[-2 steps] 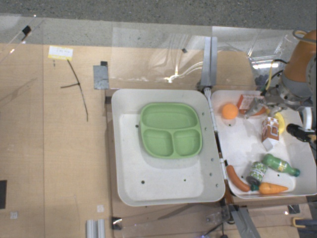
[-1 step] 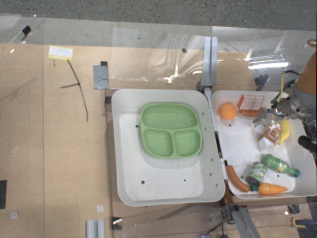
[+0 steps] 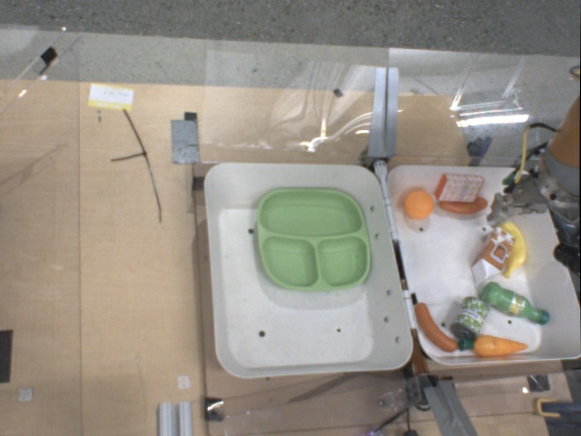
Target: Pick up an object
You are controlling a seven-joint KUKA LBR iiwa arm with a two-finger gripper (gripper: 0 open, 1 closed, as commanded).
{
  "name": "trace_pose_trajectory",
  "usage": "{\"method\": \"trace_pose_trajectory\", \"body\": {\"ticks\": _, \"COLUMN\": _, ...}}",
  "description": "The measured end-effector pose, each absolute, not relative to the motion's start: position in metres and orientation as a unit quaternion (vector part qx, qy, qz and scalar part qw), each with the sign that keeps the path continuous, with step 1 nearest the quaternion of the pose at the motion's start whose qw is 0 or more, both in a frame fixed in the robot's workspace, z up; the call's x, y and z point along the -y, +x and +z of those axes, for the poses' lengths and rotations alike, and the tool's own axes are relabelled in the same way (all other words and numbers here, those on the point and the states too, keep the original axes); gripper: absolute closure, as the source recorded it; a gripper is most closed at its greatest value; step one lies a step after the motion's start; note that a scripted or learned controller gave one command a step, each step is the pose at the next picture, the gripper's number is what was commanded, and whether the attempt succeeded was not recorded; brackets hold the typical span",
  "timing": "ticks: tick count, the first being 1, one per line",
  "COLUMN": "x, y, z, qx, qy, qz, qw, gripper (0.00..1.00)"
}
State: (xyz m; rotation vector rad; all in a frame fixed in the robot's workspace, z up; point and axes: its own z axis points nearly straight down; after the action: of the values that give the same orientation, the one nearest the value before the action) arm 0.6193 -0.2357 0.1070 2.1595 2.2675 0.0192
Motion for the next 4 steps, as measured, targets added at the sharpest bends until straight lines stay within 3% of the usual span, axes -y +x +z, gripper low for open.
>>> {"method": "trace_pose_trajectory", "body": {"ticks": 1, "x": 0.235, "y": 0.619, "z": 0.107, "qx": -0.724, "qy": 0.689, "qz": 0.0061, "qw": 0.005, "gripper": 0.00}}
{"method": "trace_pose_trajectory", "body": {"ticks": 2, "x": 0.222, "y": 0.591, "z": 0.137, "qx": -0.743, "qy": 0.669, "qz": 0.0012, "qw": 0.004, "gripper": 0.00}}
{"method": "trace_pose_trajectory", "body": {"ticks": 3, "x": 0.211, "y": 0.581, "z": 0.115, "qx": -0.513, "qy": 0.858, "qz": 0.0170, "qw": 0.019, "gripper": 0.00}}
{"method": "trace_pose_trajectory", "body": {"ticks": 4, "x": 0.209, "y": 0.468, "z": 0.169, "qx": -0.488, "qy": 0.873, "qz": 0.0014, "qw": 0.002, "gripper": 0.00}}
